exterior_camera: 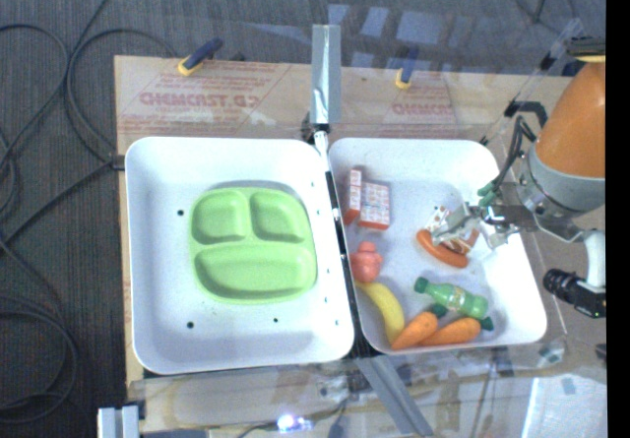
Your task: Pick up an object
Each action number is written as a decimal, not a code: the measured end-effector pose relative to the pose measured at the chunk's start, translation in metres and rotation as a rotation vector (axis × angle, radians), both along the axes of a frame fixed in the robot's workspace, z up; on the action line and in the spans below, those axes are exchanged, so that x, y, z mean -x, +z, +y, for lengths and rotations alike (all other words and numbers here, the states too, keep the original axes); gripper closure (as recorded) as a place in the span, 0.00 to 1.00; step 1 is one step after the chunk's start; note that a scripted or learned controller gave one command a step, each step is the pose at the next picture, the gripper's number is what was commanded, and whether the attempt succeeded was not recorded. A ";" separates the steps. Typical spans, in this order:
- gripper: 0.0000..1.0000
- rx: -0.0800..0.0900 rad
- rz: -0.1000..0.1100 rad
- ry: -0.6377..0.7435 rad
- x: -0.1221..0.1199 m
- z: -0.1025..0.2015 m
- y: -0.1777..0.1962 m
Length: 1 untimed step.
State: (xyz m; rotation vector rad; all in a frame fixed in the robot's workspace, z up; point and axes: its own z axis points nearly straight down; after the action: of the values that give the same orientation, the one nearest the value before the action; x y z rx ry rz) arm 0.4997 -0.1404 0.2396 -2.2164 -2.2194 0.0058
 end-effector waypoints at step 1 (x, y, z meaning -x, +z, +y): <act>0.00 0.001 -0.002 0.031 -0.044 -0.026 -0.104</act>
State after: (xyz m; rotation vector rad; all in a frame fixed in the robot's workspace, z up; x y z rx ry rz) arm 0.5441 -0.1667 0.1356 -2.1829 -2.2553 0.0040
